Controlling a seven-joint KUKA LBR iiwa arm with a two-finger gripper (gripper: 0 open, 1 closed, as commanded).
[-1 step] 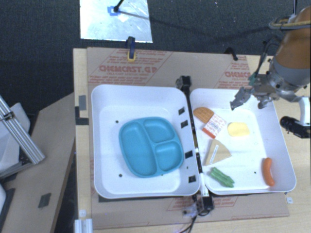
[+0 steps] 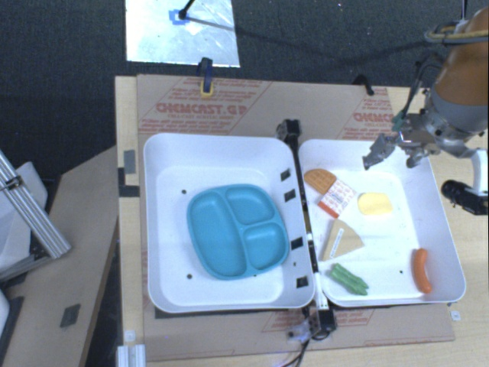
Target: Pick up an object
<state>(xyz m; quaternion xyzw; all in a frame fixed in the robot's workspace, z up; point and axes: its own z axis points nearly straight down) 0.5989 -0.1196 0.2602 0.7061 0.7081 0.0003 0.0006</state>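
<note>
Floor: dark speckled carpet around the bench; a shiny metal sheet lies on it at top.
Bench: pale wood, covered by a brown cardboard sheet printed in red letters.
Left bin: white, shallow; holds a blue divided tray with three compartments.
Right bin: white, touching the left bin along a black clipped seam.
Arm: grey with an orange band, entering at upper right.
Gripper: hangs over the right bin's far edge; fingers apart, nothing between them.
Objects, right bin: cheese-like wedge; yellow piece; red-and-white packet touching a brown bread-like piece; green pod near front; orange sausage by right wall.
</note>
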